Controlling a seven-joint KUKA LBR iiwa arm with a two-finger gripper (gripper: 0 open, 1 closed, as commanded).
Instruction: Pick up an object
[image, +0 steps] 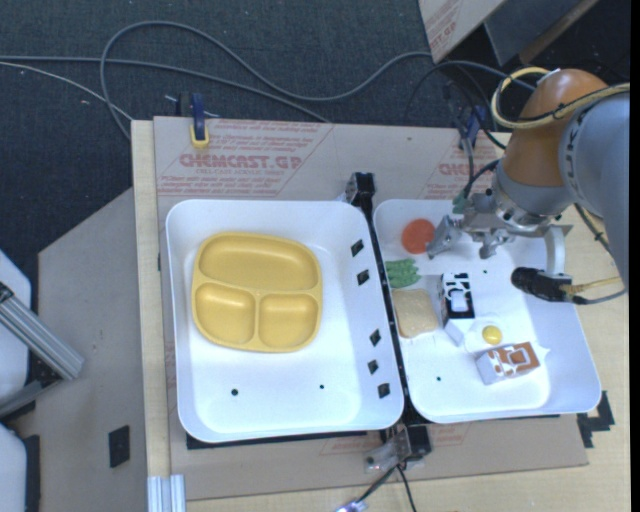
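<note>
The right bin (560, 390) holds several small objects. An orange-red round piece (418, 235) lies at its back left, with a green piece (401, 271) just in front of it and a tan square block (416, 312) in front of that. A small yellow ball (491, 334) and a white-and-orange box (508, 362) lie nearer the front. My gripper (458, 296), black and white, hangs low over the bin just right of the tan block, with a small white piece (455, 331) right at its front side. I see nothing held in it.
The left bin (200, 400) holds a yellow divided plate (258, 292). A black ridge with clips (375, 300) separates the bins. The grey arm with its orange band (545, 120) comes in over the right bin's back edge. Cables trail behind the bench.
</note>
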